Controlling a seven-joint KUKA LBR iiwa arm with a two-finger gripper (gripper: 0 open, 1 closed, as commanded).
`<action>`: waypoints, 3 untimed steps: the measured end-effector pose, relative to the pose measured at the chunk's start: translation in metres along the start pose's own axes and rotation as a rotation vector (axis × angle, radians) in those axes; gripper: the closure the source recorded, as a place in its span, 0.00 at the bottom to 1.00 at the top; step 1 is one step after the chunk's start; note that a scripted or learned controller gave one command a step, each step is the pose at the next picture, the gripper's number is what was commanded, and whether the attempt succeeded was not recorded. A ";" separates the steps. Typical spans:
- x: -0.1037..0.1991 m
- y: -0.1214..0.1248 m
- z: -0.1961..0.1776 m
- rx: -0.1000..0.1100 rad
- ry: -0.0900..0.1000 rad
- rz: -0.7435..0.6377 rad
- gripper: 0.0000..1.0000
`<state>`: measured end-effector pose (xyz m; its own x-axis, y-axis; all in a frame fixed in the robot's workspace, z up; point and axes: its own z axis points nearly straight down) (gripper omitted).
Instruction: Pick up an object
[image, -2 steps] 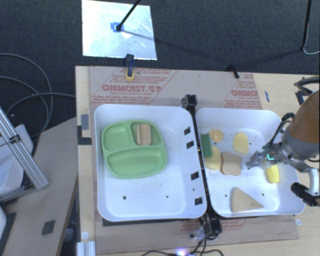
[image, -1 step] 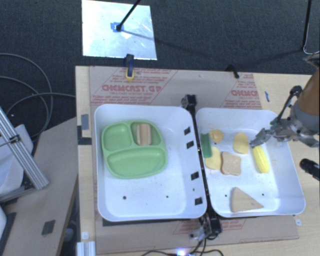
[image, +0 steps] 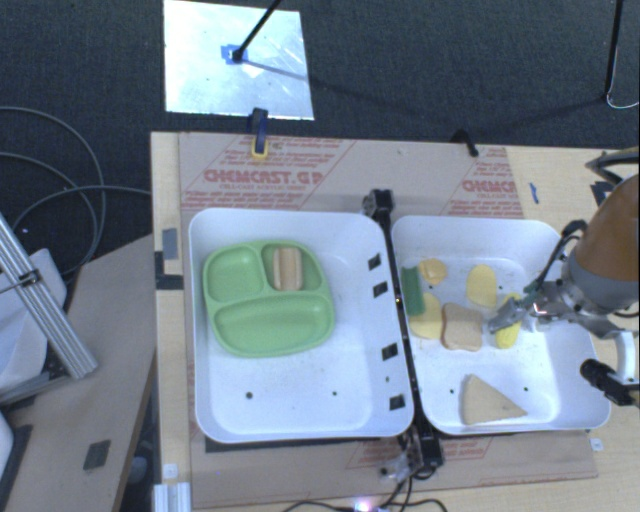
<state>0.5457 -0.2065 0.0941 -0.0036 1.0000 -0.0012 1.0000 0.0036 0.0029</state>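
The bench carries two shallow white bins side by side: the left bin (image: 220, 400) occupies the centre-left of the frame and the right bin (image: 560, 385) the centre-right. The left bin holds a green divided plate (image: 268, 298), with a tan cylindrical piece (image: 287, 268) resting in its upper-right compartment. The right bin holds the loose items, which makes it the likely pick area: a small yellow piece (image: 433, 270) near the upper left of the bin, a yellow oval piece (image: 482, 285) to its right, a pale yellow piece (image: 427, 322) beside a green strip (image: 411, 290) at the bin's left wall, a tan bread-like slice (image: 461, 328) at the centre, and a tan wedge (image: 488, 402) lower down, well apart from the others. The arm (image: 610, 255) enters from the right edge of the frame, and the gripper (image: 508, 322) sits low over the bin, just beside the tan slice. A small yellow item (image: 507, 335) lies at the fingertips and appears to be the target; whether the fingers are closed on it or merely touching it cannot be told at this resolution. The low approach suits a flat item on the bin floor.
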 end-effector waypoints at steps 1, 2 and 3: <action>0.000 0.001 -0.011 -0.003 0.000 0.000 1.00; 0.055 0.063 0.007 -0.006 -0.001 -0.006 1.00; 0.143 0.102 -0.098 -0.013 0.003 -0.011 1.00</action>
<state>0.6467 -0.0634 0.1924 -0.0143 0.9999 0.0019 0.9998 0.0143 0.0155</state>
